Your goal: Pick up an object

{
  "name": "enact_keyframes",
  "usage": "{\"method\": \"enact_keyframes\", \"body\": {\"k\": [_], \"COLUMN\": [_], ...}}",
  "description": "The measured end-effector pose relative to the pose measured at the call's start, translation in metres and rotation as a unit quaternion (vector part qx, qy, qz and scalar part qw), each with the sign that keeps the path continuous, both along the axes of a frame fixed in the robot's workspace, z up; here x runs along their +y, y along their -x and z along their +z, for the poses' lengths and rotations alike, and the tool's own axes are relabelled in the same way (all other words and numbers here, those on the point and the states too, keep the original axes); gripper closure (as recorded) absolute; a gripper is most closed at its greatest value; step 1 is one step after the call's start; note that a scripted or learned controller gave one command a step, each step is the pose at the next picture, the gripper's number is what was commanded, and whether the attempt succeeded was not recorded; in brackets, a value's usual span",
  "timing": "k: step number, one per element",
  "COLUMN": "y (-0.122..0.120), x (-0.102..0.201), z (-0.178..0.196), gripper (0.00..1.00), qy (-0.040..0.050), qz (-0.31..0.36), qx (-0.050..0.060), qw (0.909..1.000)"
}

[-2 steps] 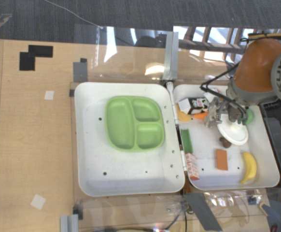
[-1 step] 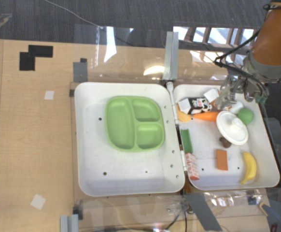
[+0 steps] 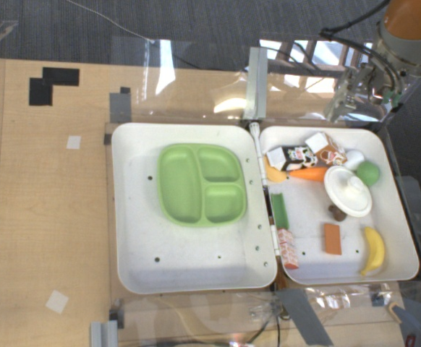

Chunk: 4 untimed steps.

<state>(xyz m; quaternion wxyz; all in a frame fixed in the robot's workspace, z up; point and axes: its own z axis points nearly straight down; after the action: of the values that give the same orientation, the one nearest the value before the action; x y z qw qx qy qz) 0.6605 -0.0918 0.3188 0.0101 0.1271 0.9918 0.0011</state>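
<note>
The right bin (image 3: 398,215) holds several small objects. A white bowl (image 3: 348,191) lies near its middle, with a green ball (image 3: 368,173) beside it. An orange carrot (image 3: 308,173), a black-and-white carton (image 3: 291,156) and a white block (image 3: 317,142) crowd the far left corner. A banana (image 3: 373,250) and a brown block (image 3: 332,238) lie near the front. My gripper (image 3: 364,101) hangs above the bin's far right edge, open, with nothing between its fingers.
The left bin (image 3: 134,251) holds a green divided plate (image 3: 200,185). A green stick (image 3: 278,210) and a red-and-white packet (image 3: 287,249) lie along the right bin's left wall. A metal post (image 3: 254,85) stands behind the divider between the bins.
</note>
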Motion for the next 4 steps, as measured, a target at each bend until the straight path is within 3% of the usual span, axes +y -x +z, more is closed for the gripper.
{"method": "enact_keyframes", "body": {"k": [1, 2, 3, 4], "y": [0.020, -0.006, 0.033, 0.032], "x": [-0.023, -0.019, -0.063, -0.061], "z": [-0.121, -0.015, -0.096, -0.094], "gripper": [1.00, 1.00, 1.00, 0.00], "qy": [0.0023, 0.0030, 0.0040, 0.0044], "qz": [0.259, 0.151, 0.330, 0.330], "qx": [0.008, 0.001, 0.007, 0.006], "qw": [0.9659, 0.9885, 0.9441, 0.9439]}}
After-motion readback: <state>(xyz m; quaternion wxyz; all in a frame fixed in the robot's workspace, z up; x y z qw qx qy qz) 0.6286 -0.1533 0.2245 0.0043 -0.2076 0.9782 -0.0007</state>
